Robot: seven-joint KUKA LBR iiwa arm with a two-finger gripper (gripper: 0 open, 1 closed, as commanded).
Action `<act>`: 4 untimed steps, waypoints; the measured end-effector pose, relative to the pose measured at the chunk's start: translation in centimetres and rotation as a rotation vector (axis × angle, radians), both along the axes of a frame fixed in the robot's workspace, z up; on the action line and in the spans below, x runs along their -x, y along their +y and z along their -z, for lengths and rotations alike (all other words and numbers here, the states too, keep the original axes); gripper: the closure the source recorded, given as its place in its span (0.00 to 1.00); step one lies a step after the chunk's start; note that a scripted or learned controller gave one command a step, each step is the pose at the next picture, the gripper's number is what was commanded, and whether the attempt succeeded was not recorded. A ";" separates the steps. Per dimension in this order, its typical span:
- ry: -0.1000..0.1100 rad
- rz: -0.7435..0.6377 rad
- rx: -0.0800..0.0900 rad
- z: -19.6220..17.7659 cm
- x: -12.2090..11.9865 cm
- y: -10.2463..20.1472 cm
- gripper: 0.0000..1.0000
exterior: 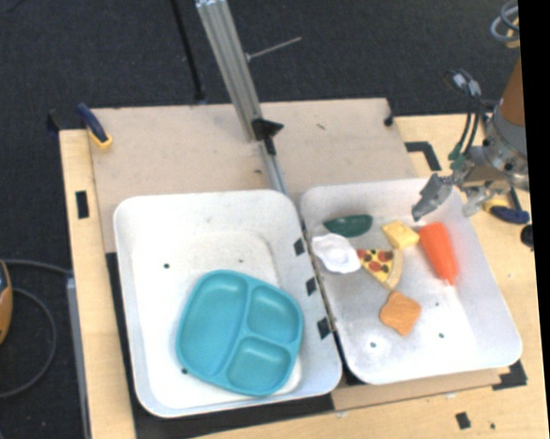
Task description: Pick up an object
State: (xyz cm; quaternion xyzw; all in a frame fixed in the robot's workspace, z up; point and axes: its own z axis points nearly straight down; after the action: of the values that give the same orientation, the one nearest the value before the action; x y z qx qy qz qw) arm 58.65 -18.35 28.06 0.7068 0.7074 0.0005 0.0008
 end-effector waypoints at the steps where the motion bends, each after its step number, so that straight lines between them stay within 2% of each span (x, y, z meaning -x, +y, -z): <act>1: 0.004 0.001 0.001 4.7 -0.3 -0.9 0.00; 3: 0.005 0.001 0.000 14.1 0.5 0.0 0.00; 4: -0.003 0.003 0.002 12.6 0.3 -0.1 1.00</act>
State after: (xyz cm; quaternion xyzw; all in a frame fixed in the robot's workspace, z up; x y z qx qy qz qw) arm 58.34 -18.49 15.46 0.7078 0.7064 0.0007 0.0024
